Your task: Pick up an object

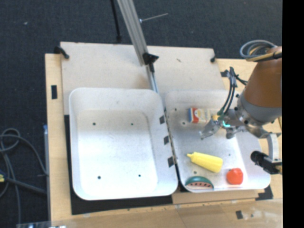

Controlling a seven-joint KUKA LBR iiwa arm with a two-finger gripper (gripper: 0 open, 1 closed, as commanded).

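I am hovering my gripper [212, 128] near the carton [199, 115], fingers apart and gripping nothing, with the pick undone.

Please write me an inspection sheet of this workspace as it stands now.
Surface: wooden bench bearing two white bins, left bin and right bin, side by side.
Job's things: in the right bin, a small carton, yellow bottle, red ball, watermelon slice toy.
Clutter: nothing seen.
Grippers: gripper low over the right bin, beside the carton; nothing seen between its fingers.
Cables: hoses on the arm; loose cables on the floor.
Surroundings: dark carpet, slanting metal rail.
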